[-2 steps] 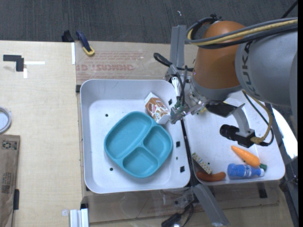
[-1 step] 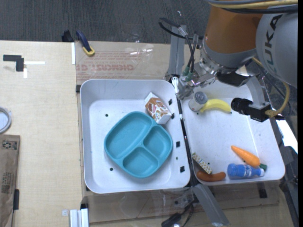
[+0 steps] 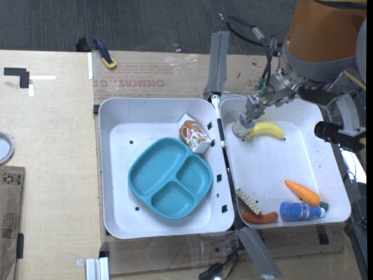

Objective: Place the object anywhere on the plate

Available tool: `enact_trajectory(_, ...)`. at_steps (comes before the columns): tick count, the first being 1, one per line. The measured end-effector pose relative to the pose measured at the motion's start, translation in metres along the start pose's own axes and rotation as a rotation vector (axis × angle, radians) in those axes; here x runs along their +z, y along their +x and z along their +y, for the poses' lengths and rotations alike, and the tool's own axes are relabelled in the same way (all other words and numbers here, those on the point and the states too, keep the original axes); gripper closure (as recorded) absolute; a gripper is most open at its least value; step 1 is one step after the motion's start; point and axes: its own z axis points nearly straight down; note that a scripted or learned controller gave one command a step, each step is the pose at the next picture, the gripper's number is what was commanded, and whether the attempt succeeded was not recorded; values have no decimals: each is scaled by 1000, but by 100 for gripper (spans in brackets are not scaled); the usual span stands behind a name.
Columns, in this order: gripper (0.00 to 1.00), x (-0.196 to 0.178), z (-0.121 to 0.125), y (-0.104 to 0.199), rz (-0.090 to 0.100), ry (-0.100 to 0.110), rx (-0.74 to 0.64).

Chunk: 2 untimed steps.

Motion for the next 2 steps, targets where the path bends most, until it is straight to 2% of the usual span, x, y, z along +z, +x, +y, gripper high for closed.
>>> enact_trajectory(1,100,128,-40,35,2,2,-143)
enact_trajectory(2,100,159,-21,83,2,3,-236)
